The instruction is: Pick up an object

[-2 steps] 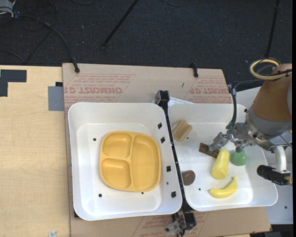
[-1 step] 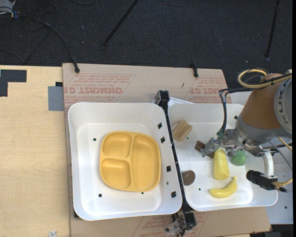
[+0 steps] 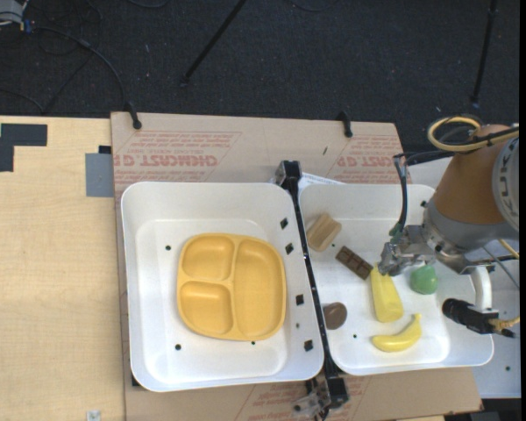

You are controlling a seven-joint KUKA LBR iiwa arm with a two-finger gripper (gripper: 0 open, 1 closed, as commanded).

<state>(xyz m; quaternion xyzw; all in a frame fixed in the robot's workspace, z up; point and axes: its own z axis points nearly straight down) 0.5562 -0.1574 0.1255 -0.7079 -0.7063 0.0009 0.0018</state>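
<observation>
My gripper (image 3: 392, 260) hangs low over the right bin (image 3: 359, 210), just above the top end of a yellow block (image 3: 386, 297). A green ball (image 3: 423, 279) lies right beside it, partly under the wrist. A yellow banana (image 3: 397, 337) rests near the bin's front. A dark brown bar (image 3: 354, 262) lies left of the gripper, a tan wooden block (image 3: 323, 231) further back left, and a brown round piece (image 3: 334, 315) at the front left. Nothing shows between the fingers.
The left bin (image 3: 149, 235) holds a yellow divided plate (image 3: 231, 286). A black divider (image 3: 302, 261) runs between the two bins. Cardboard lies under both bins, and a wooden bench top stretches to the left.
</observation>
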